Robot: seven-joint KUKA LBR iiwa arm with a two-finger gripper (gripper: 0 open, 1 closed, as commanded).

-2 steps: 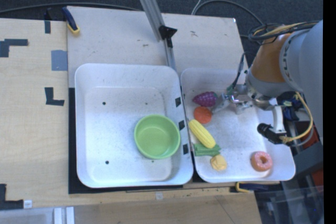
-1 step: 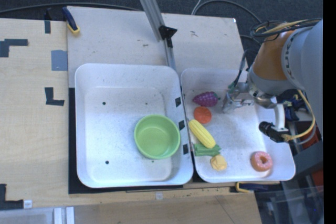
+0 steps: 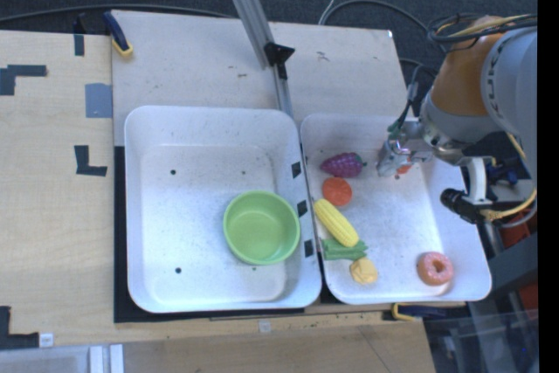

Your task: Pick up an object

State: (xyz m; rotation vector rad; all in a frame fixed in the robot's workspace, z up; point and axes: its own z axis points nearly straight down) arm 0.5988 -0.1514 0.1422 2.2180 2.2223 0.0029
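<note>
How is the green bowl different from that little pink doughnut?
The green bowl is far larger than the pink doughnut. The bowl sits in the left bin, the doughnut in the right bin near its front corner. The bowl is plain green and hollow; the doughnut is a pink ring with a small hole. Both are round.

Bowl in left bin, corn in right bin
</note>
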